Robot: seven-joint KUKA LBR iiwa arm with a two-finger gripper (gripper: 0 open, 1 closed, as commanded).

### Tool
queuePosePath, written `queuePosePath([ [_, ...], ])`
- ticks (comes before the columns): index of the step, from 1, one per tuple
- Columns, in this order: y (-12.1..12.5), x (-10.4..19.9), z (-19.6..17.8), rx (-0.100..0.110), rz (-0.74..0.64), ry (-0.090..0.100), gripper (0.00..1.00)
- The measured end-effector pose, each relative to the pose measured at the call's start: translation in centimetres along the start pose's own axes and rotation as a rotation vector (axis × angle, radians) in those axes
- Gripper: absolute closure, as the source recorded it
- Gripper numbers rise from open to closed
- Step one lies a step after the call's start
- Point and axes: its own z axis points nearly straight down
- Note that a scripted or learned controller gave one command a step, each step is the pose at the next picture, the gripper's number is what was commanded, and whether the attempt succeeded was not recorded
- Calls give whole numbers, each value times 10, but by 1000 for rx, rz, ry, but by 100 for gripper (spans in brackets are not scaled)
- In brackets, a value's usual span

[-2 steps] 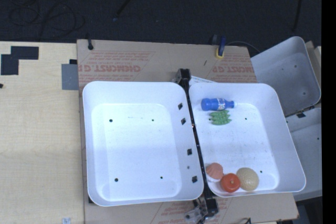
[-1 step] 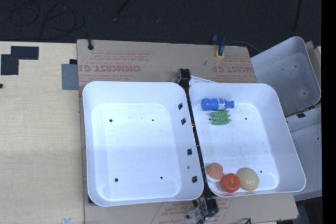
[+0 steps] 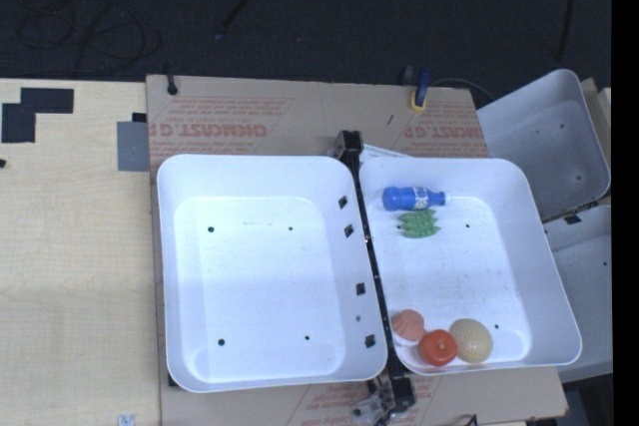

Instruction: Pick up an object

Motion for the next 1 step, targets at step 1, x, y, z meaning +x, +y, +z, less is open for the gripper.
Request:
queuePosePath([
  [1,0,0,14,0,1,0,100],
])
